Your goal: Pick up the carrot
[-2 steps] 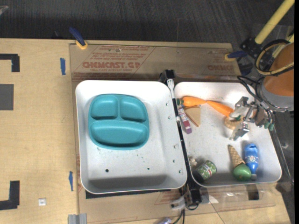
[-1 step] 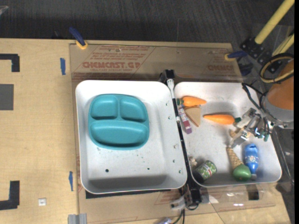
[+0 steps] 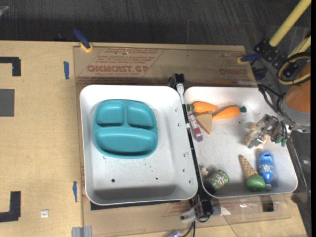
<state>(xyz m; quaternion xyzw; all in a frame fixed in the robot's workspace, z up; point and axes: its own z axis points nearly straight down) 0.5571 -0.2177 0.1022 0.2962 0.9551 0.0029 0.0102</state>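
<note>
Gripper [image 3: 262, 131] low over right bin's [image 3: 224, 94] right side, finger spacing impossible to tell. Teal divided plate [image 3: 126, 128] filling left bin [image 3: 98, 181]. Orange carrot [image 3: 226, 113] with green tip lying near right bin's upper rim, touching tan wedge [image 3: 205, 121]; bare white floor below it, toward bin's centre.

Left bin [image 3: 94, 181]: divided plate [image 3: 126, 128] toward far edge, right bin [image 3: 224, 95]: two carrots [image 3: 226, 113] by far-left corner, wedge [image 3: 205, 122] just before them, gripper [image 3: 260, 132] by right edge, cone [image 3: 247, 166], bottle [image 3: 266, 166] and can [image 3: 217, 178] along near edge.
</note>
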